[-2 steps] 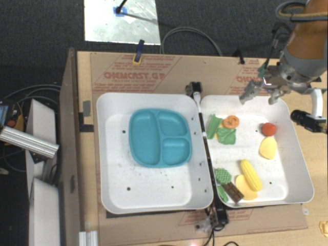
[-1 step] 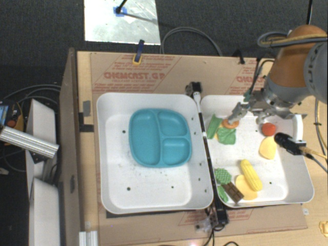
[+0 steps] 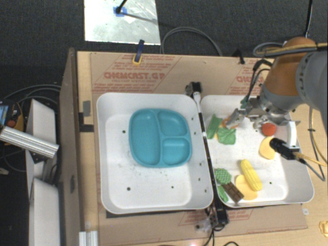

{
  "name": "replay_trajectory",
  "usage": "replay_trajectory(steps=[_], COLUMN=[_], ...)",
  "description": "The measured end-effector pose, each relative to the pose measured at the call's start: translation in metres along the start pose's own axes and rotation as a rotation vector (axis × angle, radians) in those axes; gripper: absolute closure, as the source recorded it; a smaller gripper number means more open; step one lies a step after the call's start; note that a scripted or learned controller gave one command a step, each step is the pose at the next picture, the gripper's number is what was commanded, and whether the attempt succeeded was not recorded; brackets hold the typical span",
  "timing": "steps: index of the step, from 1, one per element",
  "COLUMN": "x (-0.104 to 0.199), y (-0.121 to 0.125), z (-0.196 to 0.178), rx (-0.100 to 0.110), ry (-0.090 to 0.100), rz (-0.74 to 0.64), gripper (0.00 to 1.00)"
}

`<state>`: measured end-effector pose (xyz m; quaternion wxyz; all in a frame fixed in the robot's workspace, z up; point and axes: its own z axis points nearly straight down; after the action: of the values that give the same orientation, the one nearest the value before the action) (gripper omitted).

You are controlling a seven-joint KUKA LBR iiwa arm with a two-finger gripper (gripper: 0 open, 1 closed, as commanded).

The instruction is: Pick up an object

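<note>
The right bin (image 3: 297, 186) holds several toy foods. Two green pieces lie at its left side, a long one (image 3: 212, 126) and a leafy one (image 3: 226, 136). My gripper (image 3: 234, 119) hangs low over the bin's back part, just above and right of the green pieces, with the grey arm (image 3: 292, 81) behind it. A red-orange ball (image 3: 269, 129) sits right of the gripper, and a yellow wedge (image 3: 265, 149) lies below that ball. Nearer the front lie a corn cob (image 3: 251, 175), a yellow slice (image 3: 244, 186), a brown bar (image 3: 233, 191) and a green textured disc (image 3: 222, 176).
The left bin (image 3: 115, 188) bears a blue divided plate (image 3: 160, 138). A black clip (image 3: 194, 89) stands on the wall between the bins at the back. Cables run along the bench's right side (image 3: 312, 160). Cardboard (image 3: 154, 73) lies under both bins.
</note>
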<state>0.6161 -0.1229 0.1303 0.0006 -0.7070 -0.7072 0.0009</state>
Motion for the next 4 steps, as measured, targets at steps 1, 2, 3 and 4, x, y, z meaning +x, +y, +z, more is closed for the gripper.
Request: replay_trajectory(steps=[1,2,3,4], x=[0.017,0.028,-0.003,0.000], y=[-0.009,-0.019,-0.092,0.000], z=[0.020,0.047,0.047,0.043], rx=[-0.001,-0.001,0.003,-0.012], ry=[0.001,0.001,0.000,-0.002], rz=[-0.004,-0.004,0.004,-0.007], gripper=[0.00,0.00,0.00,0.00])
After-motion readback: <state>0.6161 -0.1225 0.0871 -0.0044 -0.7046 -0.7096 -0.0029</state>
